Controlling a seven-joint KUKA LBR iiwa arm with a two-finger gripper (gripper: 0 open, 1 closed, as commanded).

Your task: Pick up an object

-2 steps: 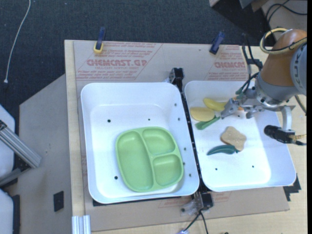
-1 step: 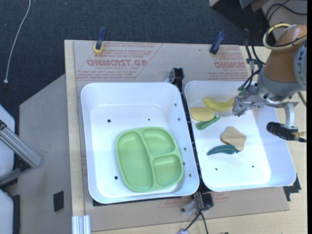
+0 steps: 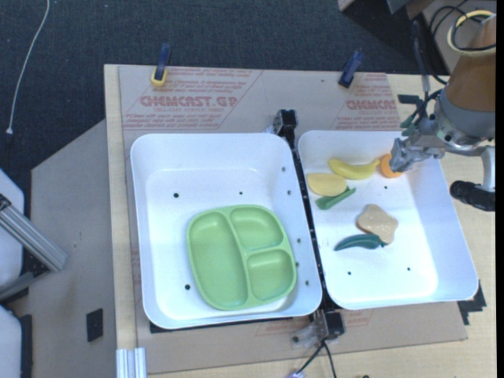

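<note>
The right bin (image 3: 441, 282) holds several small toys. A yellow banana (image 3: 352, 168) lies at the back, with a pale yellow round piece (image 3: 326, 183) and a small green pod (image 3: 335, 200) just in front of it. A tan bread-like piece (image 3: 377, 222) and a teal pepper (image 3: 361, 243) sit mid-bin. An orange object (image 3: 387, 167) lies at the banana's right end, partly hidden by the arm. My gripper (image 3: 405, 156) hangs low at the bin's back right, right beside the orange object. Whether it touches that object is hidden.
The left bin (image 3: 157, 179) carries a green three-compartment plate (image 3: 240, 254) in its front half. A black clamp (image 3: 285, 121) sits at the back between the bins. Blue clips (image 3: 350, 69) hold the cardboard at the far edge. The right bin's front half is bare white.
</note>
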